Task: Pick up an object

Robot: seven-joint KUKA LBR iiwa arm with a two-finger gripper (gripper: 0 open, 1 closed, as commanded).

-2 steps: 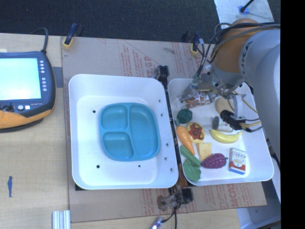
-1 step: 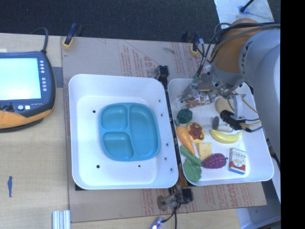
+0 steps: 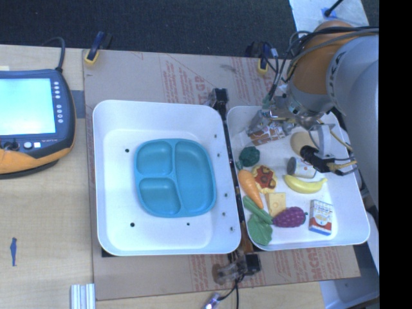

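Banana [image 3: 304, 184] lengthwise left-right; ends upturned

Teach pendant [image 3: 31, 118] beside cardboard sheet [image 3: 180, 76]

plate [image 3: 175, 176] in left bin [image 3: 109, 172], banana [image 3: 304, 184] in right bin [image 3: 351, 234]

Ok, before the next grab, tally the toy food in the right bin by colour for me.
Green: 2, broccoli, leafy piece
Orange: 1, carrot
Yellow: 2, banana, cheese
Purple: 1, grapes
Mixed colours: 3, pizza slice, small carton, snack packet
Total: 9
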